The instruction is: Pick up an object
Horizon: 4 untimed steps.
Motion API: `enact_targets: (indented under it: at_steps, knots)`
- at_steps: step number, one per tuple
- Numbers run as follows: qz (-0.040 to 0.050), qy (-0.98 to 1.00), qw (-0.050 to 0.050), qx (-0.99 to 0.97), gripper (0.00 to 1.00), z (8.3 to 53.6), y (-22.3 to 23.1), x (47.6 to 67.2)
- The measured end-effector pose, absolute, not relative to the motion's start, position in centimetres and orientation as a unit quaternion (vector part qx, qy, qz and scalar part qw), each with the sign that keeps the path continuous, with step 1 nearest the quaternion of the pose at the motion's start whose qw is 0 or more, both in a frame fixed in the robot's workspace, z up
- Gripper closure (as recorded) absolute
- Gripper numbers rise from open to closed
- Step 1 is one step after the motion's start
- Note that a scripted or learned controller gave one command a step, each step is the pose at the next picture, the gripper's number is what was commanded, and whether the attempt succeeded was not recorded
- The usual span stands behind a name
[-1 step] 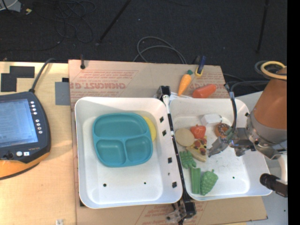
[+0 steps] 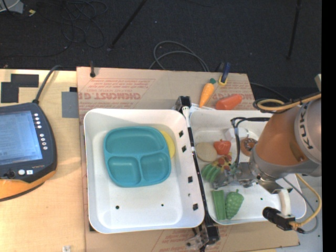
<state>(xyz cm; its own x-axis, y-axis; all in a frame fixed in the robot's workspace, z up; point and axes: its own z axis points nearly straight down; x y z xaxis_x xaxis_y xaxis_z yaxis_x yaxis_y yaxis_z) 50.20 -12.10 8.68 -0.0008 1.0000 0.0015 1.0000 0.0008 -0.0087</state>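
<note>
Gripper low in right bin, down among toy food; grip state cannot tell, tip lost in clutter and shadow. Arm reaches in from right, orange band above wrist. Green ridged toy vegetable just left of gripper. Red toy piece above it, beside tan flat disc. Two green toys near bin's front edge. Left bin holds teal divided plate over yellow item. Toy carrot and red-orange toy on cardboard behind bins. Tablet pendant far left.
</note>
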Motion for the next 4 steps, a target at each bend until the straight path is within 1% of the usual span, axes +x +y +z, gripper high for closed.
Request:
enact_targets:
  at_steps: [1, 2, 3, 4]
  knots:
    - [0.0013, -0.705, 0.003, -0.71, 1.0, 10.3, -12.3, 50.1]
    - [0.0012, -0.704, 0.003, -0.71, 0.0, 10.3, -12.3, 50.1]
    - [0.0005, -0.707, 0.001, -0.707, 0.0, 8.7, -14.3, 51.6]
    - [0.0005, -0.705, 0.002, -0.71, 1.0, 9.8, -14.5, 51.6]
